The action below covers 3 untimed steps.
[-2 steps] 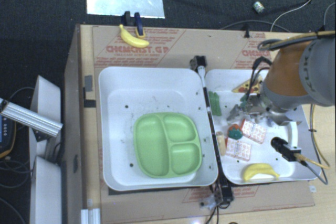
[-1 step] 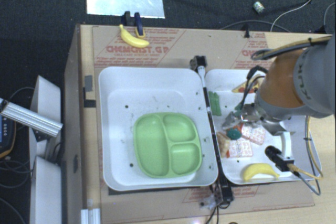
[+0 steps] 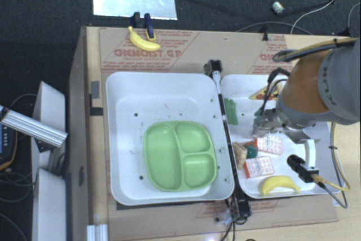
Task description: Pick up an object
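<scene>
Packets (image 3: 269, 145) and banana (image 3: 279, 184) crowd the right bin (image 3: 241, 87) beside the tool (image 3: 265, 123).

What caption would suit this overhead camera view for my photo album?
Grey-and-orange robot arm hovers over the right bin holding a banana; a green plate lies in the left bin.

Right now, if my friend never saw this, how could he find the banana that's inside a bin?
Find the two white bins and pick the right bin. Along its bottom edge lies a banana. It is the one curved yellow thing there, beside flat red-and-white packets; the other banana sits outside on the cardboard.
</scene>
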Each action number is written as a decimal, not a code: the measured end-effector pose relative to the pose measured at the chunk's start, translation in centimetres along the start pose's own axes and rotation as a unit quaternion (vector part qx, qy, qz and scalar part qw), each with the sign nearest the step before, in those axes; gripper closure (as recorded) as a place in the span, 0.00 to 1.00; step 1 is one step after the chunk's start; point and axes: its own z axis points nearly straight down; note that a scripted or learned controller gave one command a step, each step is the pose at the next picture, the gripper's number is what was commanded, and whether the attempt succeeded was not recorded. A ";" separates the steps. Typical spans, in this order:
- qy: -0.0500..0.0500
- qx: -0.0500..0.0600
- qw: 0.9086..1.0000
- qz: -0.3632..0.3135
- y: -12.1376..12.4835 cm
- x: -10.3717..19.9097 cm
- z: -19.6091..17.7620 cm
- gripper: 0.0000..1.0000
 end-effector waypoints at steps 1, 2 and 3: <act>0.000 0.000 1.000 0.000 0.0 0.0 0.0 0.00; 0.006 0.013 1.000 -0.001 3.7 0.5 1.7 0.00; 0.006 0.014 1.000 -0.001 0.4 0.3 1.8 0.00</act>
